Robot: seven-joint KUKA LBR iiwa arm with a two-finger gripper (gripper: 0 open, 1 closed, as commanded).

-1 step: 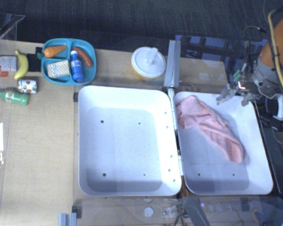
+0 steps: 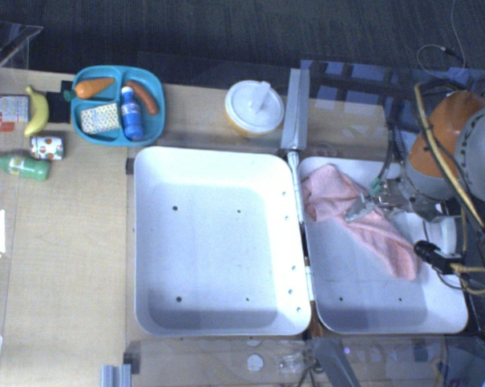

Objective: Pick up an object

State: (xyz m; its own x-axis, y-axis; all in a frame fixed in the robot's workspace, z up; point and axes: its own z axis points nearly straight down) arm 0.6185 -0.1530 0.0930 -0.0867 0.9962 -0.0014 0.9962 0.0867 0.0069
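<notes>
Right bin (image 2: 398, 316): pink cloth (image 2: 362, 222) stretched diagonally, upper-left to lower-right; claw (image 2: 360, 208) on it, grip unclear.

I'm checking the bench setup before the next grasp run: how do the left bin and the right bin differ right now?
The left bin shows only its bare white floor with a few small dark dots, while the right bin has a crumpled pink cloth lying in it. The gripper sits over the right bin at the cloth, and the left bin has no arm above it. Both are shallow, white, and stand side by side.
</notes>
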